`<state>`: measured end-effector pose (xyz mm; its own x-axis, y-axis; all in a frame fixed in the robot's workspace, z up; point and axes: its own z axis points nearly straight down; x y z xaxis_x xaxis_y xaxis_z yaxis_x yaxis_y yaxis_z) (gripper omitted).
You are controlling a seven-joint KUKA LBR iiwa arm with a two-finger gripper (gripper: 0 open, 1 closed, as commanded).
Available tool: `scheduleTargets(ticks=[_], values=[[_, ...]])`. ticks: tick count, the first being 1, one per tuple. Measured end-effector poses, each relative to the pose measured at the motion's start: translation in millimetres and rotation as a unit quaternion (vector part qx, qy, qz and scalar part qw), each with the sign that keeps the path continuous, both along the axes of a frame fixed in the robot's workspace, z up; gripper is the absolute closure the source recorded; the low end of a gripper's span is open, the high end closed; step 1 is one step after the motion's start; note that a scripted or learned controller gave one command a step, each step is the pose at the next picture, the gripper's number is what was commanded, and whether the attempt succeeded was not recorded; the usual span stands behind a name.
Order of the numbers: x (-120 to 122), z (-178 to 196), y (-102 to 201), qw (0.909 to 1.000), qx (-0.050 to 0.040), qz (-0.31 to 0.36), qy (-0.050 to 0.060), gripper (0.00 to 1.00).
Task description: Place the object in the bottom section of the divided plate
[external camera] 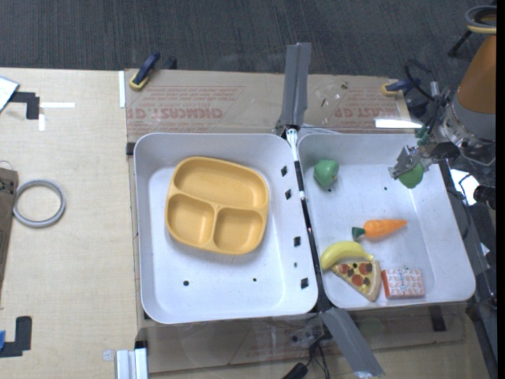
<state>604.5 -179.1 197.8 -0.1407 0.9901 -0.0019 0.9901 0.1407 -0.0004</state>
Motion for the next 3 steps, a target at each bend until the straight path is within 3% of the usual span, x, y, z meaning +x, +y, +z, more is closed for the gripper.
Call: scheduleTargets(ticks=[1, 2, 3], values=[[48, -4, 73, 0.998, 0.0002, -0.063, 0.0, 1.0], [4, -7, 145, 0.9891, 0.0005, -0.148, 0.001, 1.0], [27, -8, 203, 0.9638, -0.0007, -0.267, 0.001, 1.0]])
